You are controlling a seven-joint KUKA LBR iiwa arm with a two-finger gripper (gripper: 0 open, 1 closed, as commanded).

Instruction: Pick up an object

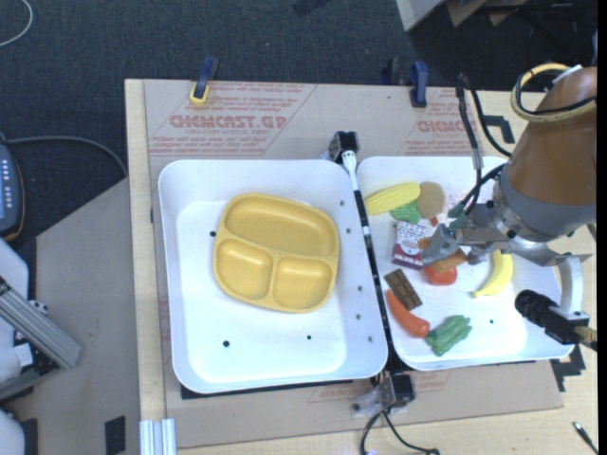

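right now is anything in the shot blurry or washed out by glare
Camera view: lighting even, shadows soft; the yellow divided plate and corn look sharp; the white left bin is bright but not blown out; the gripper area is slightly soft, so small items there blend together.

You can't tell how the gripper's (453, 245) fingers stand; they blur into the toys. The arm (560, 150) is cut off at 3 o'clock. The tomato (441, 274) sits half hidden under the gripper. The packet's (410, 238) print is unreadable.
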